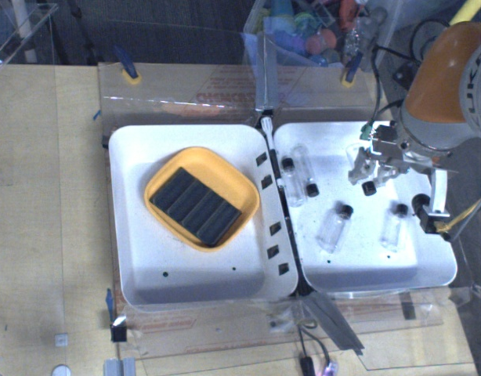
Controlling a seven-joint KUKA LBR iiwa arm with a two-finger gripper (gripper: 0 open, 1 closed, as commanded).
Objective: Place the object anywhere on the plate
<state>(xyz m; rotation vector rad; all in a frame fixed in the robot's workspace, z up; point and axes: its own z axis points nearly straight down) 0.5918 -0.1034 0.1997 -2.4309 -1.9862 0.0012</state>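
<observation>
The gripper (371, 172) is hanging over the far part of the right bin (436, 269), and whether it is parted or closed I cannot tell from this slanted view; nothing is showing clamped in it. Several clear vials with black caps are lying in this bin. The closest one (393, 224) is lying just in front of the gripper and slightly to its right, its long axis running near-to-far with the cap at the far end. Another vial (333, 225) is lying in front and to the left, tilted, cap uppermost. Two more (297, 172) are sitting to the gripper's left, beside the divider. The yellow plate (166, 177), carrying a dark ribbed pad (197, 204), is waiting well off to the gripper's left in the left bin (146, 284), so any carry is heading leftward across the divider (278, 210)
</observation>
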